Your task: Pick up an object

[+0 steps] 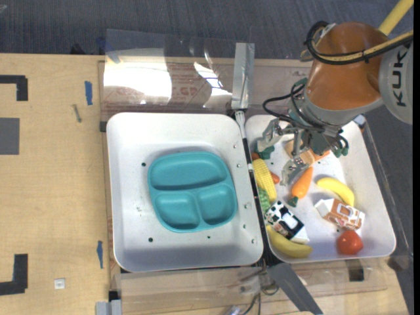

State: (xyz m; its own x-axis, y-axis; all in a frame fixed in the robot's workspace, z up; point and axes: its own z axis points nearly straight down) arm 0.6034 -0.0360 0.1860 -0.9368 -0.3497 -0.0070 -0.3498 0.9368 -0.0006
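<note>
Where claw hangs, grip state unclear, orange tapered carrot lies just below.

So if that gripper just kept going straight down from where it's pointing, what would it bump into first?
Most likely the orange carrot, which lies just under the gripper in the right bin. The corn cob sits close beside it. Depth is hard to judge from this slanted view, so that is a best guess.
</note>
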